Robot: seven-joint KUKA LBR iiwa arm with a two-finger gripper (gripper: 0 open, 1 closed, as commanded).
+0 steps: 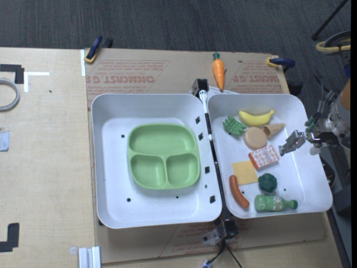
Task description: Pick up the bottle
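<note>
Camera view: two shallow white bins side by side on a cardboard-covered bench, arm at the right edge.

Left white bin holds a pale green three-compartment plastic tray, lying flat near its middle. An orange toy carrot lies on the cardboard beyond the bins. Right white bin holds toy food: green leafy piece, yellow banana, tan round piece, yellow cheese square, red sausage, dark green broccoli. The green plastic bottle lies on its side along the near wall, just beside the sausage. The two-finger gripper hangs over the bin's right part, well apart from the bottle, grasping nothing; finger spread cannot be told.
</note>
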